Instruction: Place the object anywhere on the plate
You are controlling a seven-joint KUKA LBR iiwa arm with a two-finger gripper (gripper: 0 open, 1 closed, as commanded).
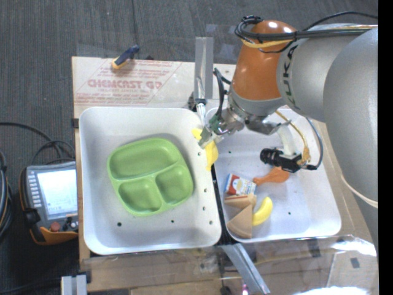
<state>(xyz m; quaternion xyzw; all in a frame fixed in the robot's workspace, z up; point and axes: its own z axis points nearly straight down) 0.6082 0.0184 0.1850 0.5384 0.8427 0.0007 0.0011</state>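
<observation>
Arm: I am seeing it reaching in from the right, wrist bending down over the wall between the bins. Gripper (209,134): fingers gripping a yellow object (210,150), hanging at the left bin (92,183) edge. Green plate (150,176): lying in the left bin, just beside the object.

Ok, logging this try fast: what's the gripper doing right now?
Gripper: shut on a yellow object, above the rim between the bins.

One camera hangs above my bench (123,78), looking down at a slant on both white bins (98,183); my arm (319,60) enters from its right.
</observation>
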